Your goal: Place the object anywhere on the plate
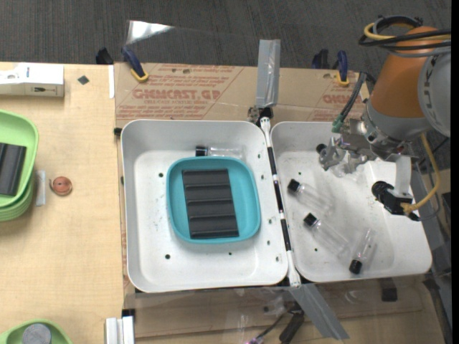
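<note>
Three clear tubes (305, 192) lie in the right bin (416, 264), below the gripper (337, 153); whether it holds anything, I cannot tell. The plate (247, 192) sits left.

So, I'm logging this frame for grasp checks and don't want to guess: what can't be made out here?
- The tool in the camera view: small and blurred against the right bin, so what it carries, if anything, is unclear.
- Clear vials: transparent on white; bodies barely visible, mostly their black caps.
- Vial behind the teal plate: outline faint.
- Green tray: cut off by the left edge.
</note>
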Available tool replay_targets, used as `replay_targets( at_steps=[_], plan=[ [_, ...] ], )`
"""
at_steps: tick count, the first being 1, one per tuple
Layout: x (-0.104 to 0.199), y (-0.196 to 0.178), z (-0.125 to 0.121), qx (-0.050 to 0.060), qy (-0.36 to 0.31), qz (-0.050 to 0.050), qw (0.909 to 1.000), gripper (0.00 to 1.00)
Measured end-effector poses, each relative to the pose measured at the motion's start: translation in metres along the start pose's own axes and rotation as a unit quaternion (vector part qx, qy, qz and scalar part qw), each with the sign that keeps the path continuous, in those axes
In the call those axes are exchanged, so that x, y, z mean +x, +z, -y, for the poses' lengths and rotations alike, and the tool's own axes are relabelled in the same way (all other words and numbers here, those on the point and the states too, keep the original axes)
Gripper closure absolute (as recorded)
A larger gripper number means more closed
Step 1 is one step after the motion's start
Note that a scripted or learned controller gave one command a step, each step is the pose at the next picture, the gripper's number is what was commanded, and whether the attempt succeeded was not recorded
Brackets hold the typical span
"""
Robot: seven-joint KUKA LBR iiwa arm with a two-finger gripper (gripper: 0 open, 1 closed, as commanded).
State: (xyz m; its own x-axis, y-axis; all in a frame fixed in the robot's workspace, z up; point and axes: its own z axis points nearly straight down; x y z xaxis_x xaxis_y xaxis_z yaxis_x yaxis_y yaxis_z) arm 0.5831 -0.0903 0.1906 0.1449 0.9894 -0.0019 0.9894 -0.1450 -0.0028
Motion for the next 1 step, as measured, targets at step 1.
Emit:
replay_targets(
  at_steps=[1],
  plan=[
    [0.0440,0.0000,0.0532,0.000,-0.087,0.000,0.9962,1.00]
  ],
)
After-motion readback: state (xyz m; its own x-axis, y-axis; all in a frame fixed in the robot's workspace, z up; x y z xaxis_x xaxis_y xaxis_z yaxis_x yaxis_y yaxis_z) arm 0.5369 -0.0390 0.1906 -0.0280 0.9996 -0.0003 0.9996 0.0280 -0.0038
